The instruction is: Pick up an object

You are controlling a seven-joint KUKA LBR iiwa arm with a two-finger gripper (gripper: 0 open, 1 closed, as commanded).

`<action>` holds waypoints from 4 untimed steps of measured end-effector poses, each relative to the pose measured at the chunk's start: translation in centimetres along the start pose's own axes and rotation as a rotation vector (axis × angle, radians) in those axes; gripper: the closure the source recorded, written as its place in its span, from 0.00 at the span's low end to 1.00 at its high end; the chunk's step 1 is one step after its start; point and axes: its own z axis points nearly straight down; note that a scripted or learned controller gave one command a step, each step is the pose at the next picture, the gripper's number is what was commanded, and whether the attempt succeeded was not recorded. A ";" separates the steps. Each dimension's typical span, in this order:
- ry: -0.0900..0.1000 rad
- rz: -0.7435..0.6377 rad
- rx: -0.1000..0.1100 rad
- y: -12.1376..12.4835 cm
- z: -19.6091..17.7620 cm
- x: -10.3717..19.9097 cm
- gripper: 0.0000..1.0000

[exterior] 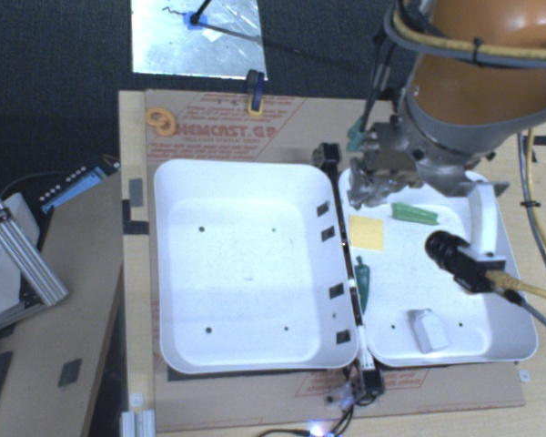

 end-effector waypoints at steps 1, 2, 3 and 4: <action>-0.001 -0.003 0.009 0.0 -1.2 3.8 1.00; 0.004 -0.009 0.004 0.0 -7.8 13.8 1.00; -0.004 0.017 0.008 0.1 -8.8 -0.3 1.00; -0.004 0.012 0.008 0.0 -10.7 -9.9 1.00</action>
